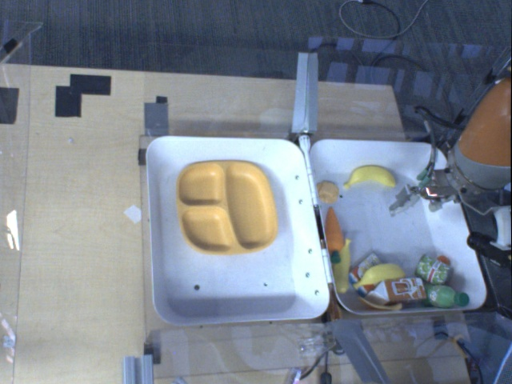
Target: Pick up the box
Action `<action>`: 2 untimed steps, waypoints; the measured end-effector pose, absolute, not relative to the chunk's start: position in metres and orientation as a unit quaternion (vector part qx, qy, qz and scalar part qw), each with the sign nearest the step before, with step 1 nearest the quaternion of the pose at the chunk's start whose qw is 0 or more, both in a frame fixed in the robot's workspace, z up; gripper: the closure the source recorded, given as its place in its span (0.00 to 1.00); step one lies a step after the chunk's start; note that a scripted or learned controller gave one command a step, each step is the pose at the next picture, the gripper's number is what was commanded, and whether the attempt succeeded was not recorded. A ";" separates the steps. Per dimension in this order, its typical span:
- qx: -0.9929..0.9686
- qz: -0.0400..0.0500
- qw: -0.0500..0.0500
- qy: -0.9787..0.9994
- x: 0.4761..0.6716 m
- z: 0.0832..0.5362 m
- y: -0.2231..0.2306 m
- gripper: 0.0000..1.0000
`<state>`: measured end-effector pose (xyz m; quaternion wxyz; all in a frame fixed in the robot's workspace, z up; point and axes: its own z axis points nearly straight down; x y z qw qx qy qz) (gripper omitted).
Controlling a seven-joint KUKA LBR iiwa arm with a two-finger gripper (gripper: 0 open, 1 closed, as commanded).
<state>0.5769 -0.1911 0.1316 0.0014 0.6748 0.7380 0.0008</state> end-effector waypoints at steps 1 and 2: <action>0.682 0.002 0.004 0.731 0.643 0.087 -0.204 0.00; 0.680 0.004 0.007 0.734 0.647 0.102 -0.203 1.00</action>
